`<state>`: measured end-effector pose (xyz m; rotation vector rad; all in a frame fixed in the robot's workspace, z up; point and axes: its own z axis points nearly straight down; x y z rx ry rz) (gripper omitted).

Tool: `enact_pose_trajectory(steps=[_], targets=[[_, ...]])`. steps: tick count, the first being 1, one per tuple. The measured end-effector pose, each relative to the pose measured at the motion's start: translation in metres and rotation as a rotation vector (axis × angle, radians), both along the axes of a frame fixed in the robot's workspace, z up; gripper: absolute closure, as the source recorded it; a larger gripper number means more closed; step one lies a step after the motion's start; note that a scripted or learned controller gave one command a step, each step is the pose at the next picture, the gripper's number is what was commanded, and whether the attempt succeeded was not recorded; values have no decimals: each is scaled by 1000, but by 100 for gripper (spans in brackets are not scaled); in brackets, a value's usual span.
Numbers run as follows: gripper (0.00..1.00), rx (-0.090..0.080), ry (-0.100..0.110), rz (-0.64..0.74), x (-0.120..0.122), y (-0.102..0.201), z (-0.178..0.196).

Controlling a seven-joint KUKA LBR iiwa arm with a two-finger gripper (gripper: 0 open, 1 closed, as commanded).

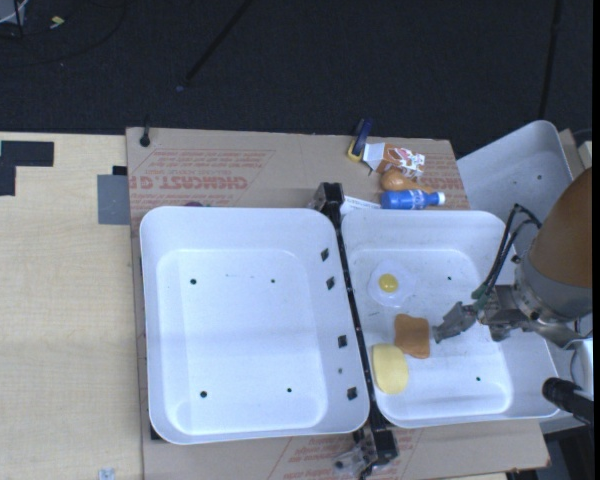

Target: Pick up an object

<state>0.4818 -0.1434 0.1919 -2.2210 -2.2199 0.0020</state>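
Brown slab (412, 335) lies in the right bin (490, 393), just left of the pincer (447, 328), which reaches low toward it, probably lining up a grab; grip width unclear, 2 yellow pieces (389, 368) nearby.

The arm (565, 243) runs off the right edge, so its upper links cannot be followed. The claw (456, 325) is small and dark against the right bin (450, 398), and its fingers blur together; whether they touch the brown piece (413, 335) just beside them is unclear. Behind the bins, the small packets (400, 166) on the cardboard sheet (230, 168) are too tiny to read, like the label on the blue bottle (412, 200). At the bottom edge a dark clamp (368, 456) is partly cut off. The worktop (50, 348) continues past the left edge.
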Motion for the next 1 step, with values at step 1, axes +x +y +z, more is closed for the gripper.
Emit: enact_pose_trajectory(steps=[1], targets=[[0, 1, 7, -5, -9, -60, -104]])
